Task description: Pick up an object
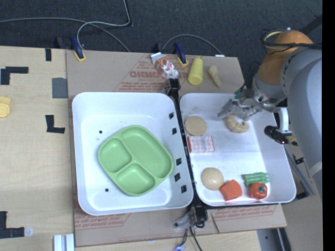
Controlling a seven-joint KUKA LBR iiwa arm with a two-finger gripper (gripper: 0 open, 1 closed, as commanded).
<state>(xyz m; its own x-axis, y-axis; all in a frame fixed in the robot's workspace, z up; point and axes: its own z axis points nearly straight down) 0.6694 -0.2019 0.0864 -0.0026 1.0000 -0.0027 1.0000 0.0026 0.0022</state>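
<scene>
hand (236, 111) sits right over a pale tan lumpy bun-like piece (238, 124) - can't tell its grip state

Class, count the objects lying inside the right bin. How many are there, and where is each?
6. Cookie and card at the left, a bun lower down, an orange block and a tomato at the near edge, a tan piece under the gripper, which may hide more.

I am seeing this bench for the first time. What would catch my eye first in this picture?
Most striking is the green divided plate, lying alone in the left bin. Next comes the grey and orange arm reaching in from the right, its gripper low over a small tan piece at the back of the right bin. Bright red and orange toy foods cluster along that bin's front edge.
</scene>
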